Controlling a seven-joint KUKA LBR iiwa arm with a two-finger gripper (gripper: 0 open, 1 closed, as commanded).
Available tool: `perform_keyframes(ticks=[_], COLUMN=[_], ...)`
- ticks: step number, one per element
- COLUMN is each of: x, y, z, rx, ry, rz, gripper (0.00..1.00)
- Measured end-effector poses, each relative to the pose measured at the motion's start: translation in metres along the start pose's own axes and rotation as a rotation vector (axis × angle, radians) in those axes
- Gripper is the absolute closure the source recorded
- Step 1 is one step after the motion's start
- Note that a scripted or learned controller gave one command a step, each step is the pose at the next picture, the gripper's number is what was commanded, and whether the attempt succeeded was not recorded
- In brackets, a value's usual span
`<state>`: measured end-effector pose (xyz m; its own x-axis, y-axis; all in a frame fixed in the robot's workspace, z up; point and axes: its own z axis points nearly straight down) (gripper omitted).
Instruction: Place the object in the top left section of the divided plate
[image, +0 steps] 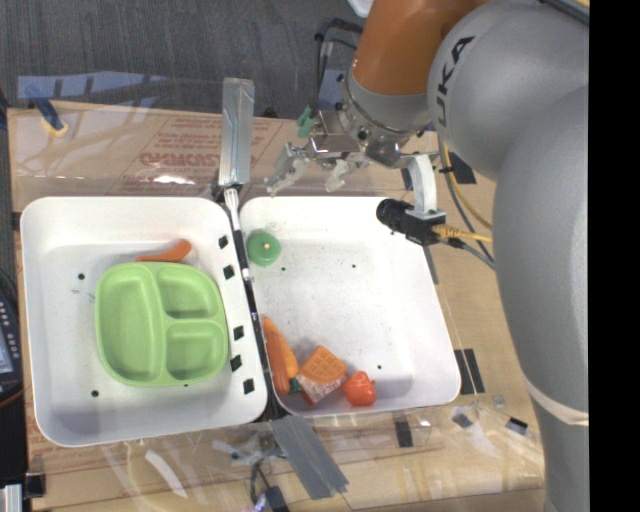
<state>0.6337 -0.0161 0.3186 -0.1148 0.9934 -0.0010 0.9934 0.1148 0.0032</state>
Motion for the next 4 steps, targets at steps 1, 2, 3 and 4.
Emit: perform_keyframes(ticks=[1, 2, 3, 4], x=[0.076, 0.075, 0.093, 0.092], y=[-0.054, -0.053, 0.023, 0.007], z=[0.130, 0.119, 0.128, 0.084], rx=[0.012, 0.011, 0.007, 0.002], ry=[0.001, 0.001, 0.001, 0.000], rz=[-0.065, -0.067, -0.109, -0.249], gripper=[0.00, 1.00, 1.00, 1.00])
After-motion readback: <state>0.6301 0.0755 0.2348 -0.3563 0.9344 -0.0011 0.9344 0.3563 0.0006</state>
